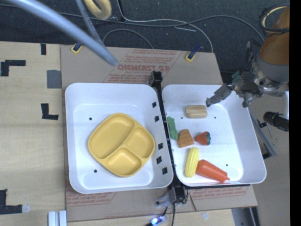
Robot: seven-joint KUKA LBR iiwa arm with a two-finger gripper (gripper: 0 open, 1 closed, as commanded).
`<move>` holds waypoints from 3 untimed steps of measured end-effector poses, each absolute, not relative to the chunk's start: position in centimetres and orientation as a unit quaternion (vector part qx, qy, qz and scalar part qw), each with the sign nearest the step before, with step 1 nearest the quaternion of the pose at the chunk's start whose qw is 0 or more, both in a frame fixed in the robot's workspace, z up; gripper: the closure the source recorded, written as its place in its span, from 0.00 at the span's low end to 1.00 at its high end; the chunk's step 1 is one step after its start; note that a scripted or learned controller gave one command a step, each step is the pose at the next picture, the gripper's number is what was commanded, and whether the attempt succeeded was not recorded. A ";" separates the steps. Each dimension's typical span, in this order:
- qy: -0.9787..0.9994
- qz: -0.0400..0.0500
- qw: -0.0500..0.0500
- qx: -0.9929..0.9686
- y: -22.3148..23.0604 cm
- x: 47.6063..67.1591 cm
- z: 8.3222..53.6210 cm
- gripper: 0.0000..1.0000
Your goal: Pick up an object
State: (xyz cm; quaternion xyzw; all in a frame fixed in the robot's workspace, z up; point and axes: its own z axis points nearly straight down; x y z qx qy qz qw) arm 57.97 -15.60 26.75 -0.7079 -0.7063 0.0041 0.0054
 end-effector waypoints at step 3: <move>-0.708 0.002 0.002 -0.707 -15.2 58.5 16.9 0.00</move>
